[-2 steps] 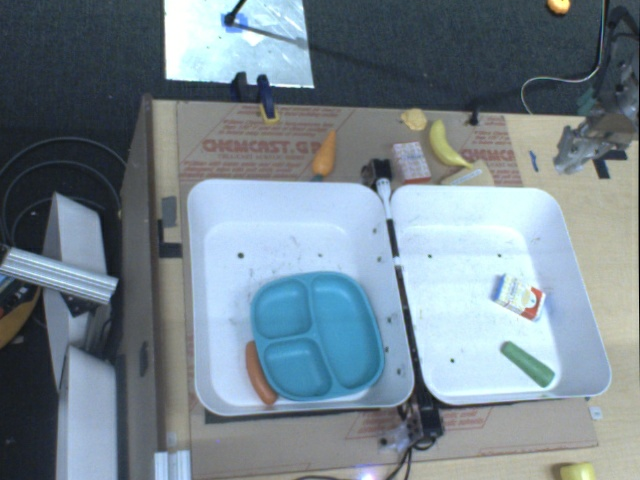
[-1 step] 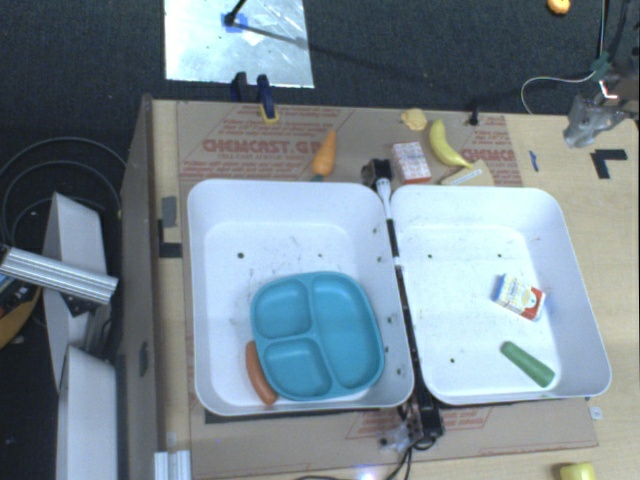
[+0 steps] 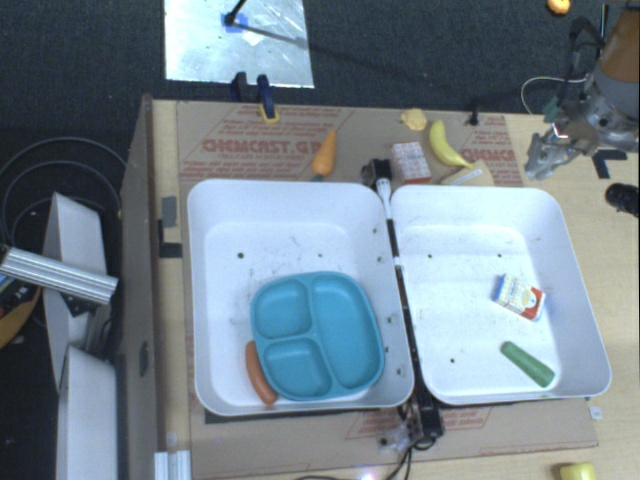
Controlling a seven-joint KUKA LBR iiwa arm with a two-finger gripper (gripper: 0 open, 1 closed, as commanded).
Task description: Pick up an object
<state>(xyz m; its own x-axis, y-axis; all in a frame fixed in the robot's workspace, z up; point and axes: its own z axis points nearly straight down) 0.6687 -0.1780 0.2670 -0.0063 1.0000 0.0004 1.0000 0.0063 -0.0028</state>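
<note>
Two shallow white plastic bins with rounded corners sit side by side on a tabletop (image 3: pixel 560 423) covered with printed brown cardboard. The left bin (image 3: pixel 215 218) holds one smooth blue plate (image 3: pixel 315 333), rounded-square and moulded into three compartments, and one orange sausage-shaped toy (image 3: pixel 259 373) lying just beside the plate's near-left edge. The right bin (image 3: pixel 450 238) holds two things, near each other but apart: one small boxy carton (image 3: pixel 518 296) in white, blue and red near the right wall, and one green cucumber-like stick (image 3: pixel 527 363) nearer the front.

Beyond the bins, on the cardboard, lie one orange carrot shape (image 3: pixel 324 153), one curved yellow banana (image 3: pixel 444 145), one small yellow lump (image 3: pixel 413 119) and one pale speckled packet (image 3: pixel 410 160).

The claw (image 3: pixel 548 158) hangs at the far right, above the cardboard just past the right bin's far corner, well apart from the carton and the green stick. Whether it is spread or pressed together cannot be told at this size.
</note>
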